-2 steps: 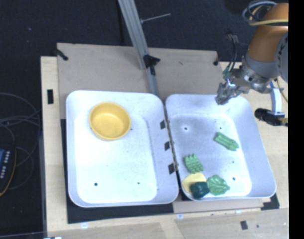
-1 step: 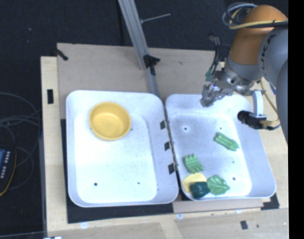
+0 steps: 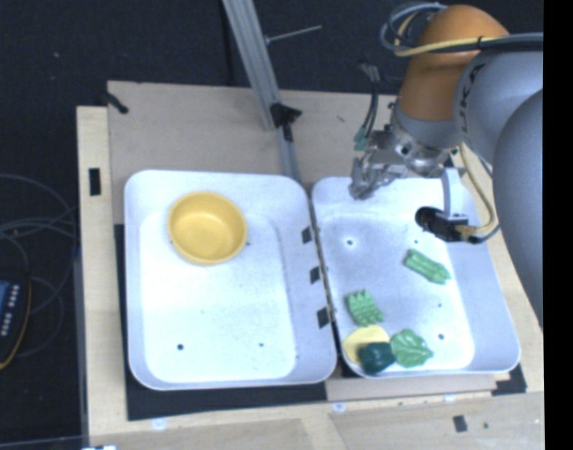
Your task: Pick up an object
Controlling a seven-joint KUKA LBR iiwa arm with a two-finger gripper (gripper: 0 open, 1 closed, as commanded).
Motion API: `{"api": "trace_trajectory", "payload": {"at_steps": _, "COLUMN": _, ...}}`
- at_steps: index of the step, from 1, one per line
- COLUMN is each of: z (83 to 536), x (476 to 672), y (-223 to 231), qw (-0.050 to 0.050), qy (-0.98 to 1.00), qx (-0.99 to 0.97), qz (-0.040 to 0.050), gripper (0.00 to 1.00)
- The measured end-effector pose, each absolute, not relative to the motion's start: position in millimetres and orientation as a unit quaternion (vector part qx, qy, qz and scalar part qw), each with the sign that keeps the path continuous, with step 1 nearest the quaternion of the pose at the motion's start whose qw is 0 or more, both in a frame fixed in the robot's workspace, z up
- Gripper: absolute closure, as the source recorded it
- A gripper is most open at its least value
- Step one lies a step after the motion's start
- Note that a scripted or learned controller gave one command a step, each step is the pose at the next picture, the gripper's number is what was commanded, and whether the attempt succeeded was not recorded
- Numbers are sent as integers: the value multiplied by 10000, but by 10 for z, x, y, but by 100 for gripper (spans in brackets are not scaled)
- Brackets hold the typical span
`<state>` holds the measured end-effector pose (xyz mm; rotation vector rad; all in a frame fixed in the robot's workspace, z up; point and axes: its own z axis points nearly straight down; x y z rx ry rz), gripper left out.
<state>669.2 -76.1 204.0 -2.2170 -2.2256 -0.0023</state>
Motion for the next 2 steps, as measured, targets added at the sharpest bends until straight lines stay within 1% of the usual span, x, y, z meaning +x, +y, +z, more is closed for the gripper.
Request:
{"api": "trace_trajectory", "payload": {"at_steps": 1, "z": 2204, "x": 6671, "y": -275, "qw": -3, "qy": -7084, "qx": -7058, "qz": -13, "gripper": 100}}
{"api": "trace_trajectory", "payload": {"at_steps": 2, "z": 2166, "x": 6589, "y": 190, "qw": 1, "qy": -7083, "qx": -7059, "qz": -5, "gripper": 100}}
